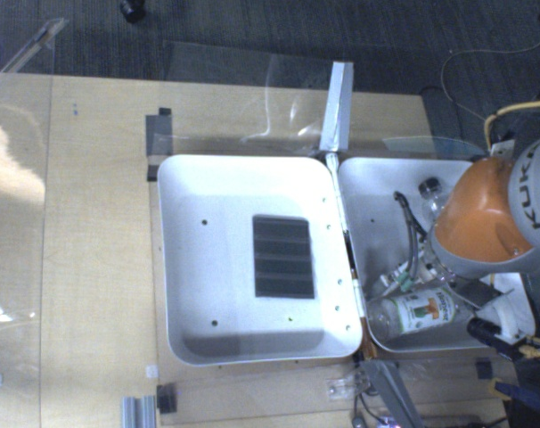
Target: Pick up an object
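Observation:
A dark ribbed rectangular block point(282, 256) lies flat in the middle of the left bin point(190, 239). In the right bin point(372, 203), a small bottle with a white and green label point(417, 312) lies on its side near the front wall. My gripper point(400, 281) hangs low over the right bin's front left part, just above and left of the bottle. The arm's orange band point(480, 217) hides the bin's middle. A small clear glassy object point(429, 188) sits near the back of the right bin.
A metal bar point(337, 105) stands at the back between the two bins. Cables point(413, 230) run from the wrist down to the gripper. Clear plastic sheets lie on the bench at the left and behind the bins. Black and yellow fittings point(497, 337) sit at the right bin's front right.

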`<state>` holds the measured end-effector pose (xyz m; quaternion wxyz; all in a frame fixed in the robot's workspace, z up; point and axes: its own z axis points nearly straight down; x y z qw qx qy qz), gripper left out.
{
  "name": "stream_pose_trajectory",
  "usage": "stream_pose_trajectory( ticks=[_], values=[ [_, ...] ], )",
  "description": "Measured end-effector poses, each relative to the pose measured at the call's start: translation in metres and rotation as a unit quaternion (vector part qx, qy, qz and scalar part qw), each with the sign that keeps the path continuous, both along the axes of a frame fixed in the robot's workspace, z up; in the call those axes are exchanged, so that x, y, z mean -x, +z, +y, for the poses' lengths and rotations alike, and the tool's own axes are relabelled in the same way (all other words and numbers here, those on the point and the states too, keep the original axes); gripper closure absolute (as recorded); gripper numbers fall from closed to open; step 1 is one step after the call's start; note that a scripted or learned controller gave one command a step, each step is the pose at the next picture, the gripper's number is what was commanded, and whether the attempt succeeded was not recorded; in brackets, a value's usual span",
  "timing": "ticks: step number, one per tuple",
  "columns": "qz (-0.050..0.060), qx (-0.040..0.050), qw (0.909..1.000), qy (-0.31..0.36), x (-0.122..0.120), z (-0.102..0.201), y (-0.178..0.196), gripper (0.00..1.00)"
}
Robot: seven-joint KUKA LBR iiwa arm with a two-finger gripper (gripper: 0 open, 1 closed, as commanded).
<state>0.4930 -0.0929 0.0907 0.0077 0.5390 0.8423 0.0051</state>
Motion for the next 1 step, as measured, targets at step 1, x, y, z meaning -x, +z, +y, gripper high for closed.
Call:
stream_pose_trajectory(
  ticks=[1],
  values=[
    [0.003,-0.0017,0.9931,-0.117,-0.0532,-0.0039,-0.001,0.0]
  ],
)
